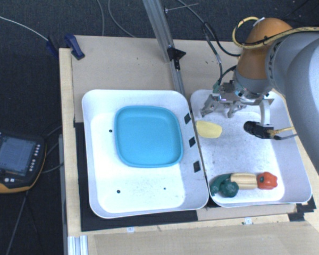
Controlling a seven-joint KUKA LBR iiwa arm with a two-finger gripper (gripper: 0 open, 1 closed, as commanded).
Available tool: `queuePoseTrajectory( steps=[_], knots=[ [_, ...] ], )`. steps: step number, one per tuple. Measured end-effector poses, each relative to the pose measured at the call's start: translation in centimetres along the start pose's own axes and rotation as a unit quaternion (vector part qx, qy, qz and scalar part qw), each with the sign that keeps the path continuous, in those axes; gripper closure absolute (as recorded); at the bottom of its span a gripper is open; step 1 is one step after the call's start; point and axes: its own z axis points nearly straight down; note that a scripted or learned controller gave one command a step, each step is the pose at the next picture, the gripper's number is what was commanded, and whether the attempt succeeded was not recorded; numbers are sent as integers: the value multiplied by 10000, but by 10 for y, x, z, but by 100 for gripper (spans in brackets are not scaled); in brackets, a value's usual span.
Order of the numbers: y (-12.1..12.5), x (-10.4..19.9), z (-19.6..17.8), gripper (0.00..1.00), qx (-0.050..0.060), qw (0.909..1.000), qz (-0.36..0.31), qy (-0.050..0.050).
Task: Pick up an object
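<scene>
My gripper (219, 110) hovers over the far end of the right bin (292, 158), its fingers spread open with nothing between them. A pale yellow oval object (208, 129) lies just below and left of the fingertips, close to the bin's left wall and apart from them. At the near end of the same bin a dark green lump (224, 187), a tan cylinder (243, 181) and a red piece (266, 180) lie in a row, touching one another.
The left bin (95, 142) holds a square blue plate (149, 136). A metal post (162, 25) rises from the bench behind the bins. The grey arm (303, 73) covers the right bin's far right corner. A handheld controller (13, 161) lies on the floor at left.
</scene>
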Motion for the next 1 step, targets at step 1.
queuePoseTrajectory(
  steps=[1],
  knots=[
    [1, 0, -12, 100, -18, 10000, -1, -2]
  ],
)
